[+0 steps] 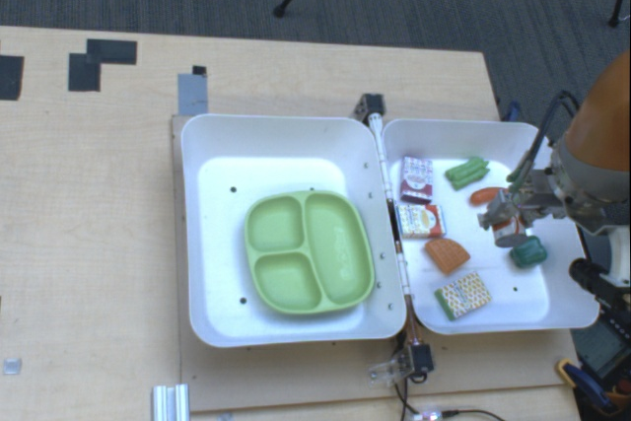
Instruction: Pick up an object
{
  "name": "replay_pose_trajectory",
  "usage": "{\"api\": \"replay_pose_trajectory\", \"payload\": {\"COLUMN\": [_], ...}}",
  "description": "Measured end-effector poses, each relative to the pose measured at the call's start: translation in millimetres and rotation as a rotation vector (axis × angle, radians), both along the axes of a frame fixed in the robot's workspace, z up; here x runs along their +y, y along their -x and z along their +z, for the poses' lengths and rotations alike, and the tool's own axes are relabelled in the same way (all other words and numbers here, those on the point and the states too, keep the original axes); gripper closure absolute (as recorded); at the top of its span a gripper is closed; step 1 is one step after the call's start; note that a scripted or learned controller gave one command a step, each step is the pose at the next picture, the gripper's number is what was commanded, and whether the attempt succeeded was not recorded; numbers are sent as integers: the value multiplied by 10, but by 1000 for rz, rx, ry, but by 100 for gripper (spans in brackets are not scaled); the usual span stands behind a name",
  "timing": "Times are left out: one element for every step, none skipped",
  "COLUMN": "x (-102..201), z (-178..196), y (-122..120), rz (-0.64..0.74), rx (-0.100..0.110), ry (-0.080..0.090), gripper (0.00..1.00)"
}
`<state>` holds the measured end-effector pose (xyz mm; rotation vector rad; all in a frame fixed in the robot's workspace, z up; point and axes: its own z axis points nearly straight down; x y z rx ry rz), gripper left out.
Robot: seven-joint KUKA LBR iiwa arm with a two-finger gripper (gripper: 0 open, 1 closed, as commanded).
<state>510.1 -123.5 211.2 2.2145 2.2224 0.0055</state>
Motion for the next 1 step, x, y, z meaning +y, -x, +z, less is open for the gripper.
{"api": "replay_pose_trajectory", "payload": {"x": [873], "z": [-244], "y": [6], "rz": [1], "rx": [3], "ry": [-2], "gripper": [100]}}
